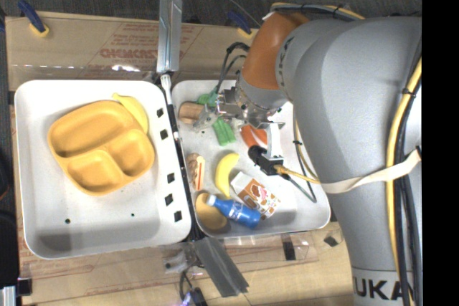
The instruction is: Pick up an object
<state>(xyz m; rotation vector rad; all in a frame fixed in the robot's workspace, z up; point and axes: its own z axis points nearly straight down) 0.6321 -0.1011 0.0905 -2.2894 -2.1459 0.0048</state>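
My gripper hangs low over the far part of the right bin, under the orange wrist band. Green pieces lie right at it, one just below and one on its left side; whether any sits between the fingers is hidden. A tan cork-like piece lies just left of the gripper. An orange-red item peeks out on the gripper's right. Nearer the front lie a small yellow banana, a hot-dog-like toy, a blue bottle, a printed snack packet and a tan bowl.
The left bin holds a yellow divided tray with a yellow banana behind it. A metal divider runs between the bins. The bulky grey arm covers the right bin's right side.
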